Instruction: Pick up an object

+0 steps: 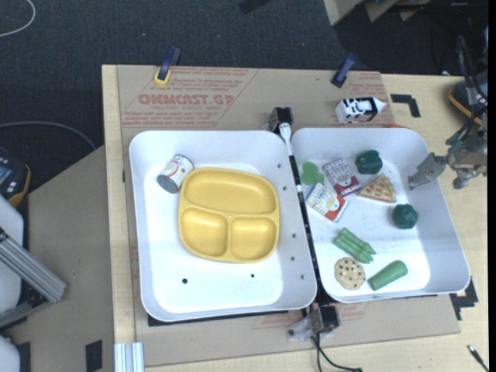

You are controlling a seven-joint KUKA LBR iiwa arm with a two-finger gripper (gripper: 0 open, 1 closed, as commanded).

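Your gripper (442, 173) hung spread and empty at the frame's right edge, poised beside the right bin (453, 235) for a pick.

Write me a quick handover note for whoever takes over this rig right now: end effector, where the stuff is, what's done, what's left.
End effector: at the right bin's right edge, above its rim, nothing between its fingers; they look spread.
Right bin holds the toys: pizza slice, two dark green pieces, two packets, beans, cookie, pickle.
Left bin: yellow tray and a small can at its upper left.
Done: nothing picked yet.
Left: descend on one item, grasp, lift. The dark green pieces and pizza slice lie closest.
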